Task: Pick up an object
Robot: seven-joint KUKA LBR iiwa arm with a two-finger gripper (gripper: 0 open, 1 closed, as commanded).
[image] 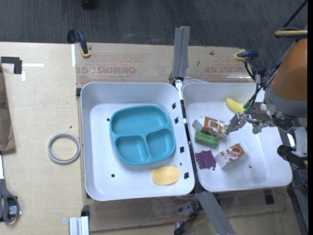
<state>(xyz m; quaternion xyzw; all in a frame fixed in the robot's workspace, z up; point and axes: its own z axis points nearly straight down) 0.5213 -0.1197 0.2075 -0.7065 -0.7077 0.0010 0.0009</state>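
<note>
The right bin (274,177) holds several small items. A yellow banana-like piece (234,104) lies near its back. A brown and white carton (213,126) sits left of centre, with a green cylinder (206,139) just in front of it. A purple piece (205,159) and a white and red carton (231,155) lie nearer the front. My gripper (236,123) hangs low over the right bin, pointing left. Its tip is close to the right edge of the brown and white carton, just below the yellow piece. Nothing is visibly held.
The left bin (93,146) holds a blue divided plate (143,134) and a yellow oval piece (165,176) at its front. A grey tape ring (64,148) and scissors (7,205) lie on the bench to the left. A raised divider (181,111) separates the bins.
</note>
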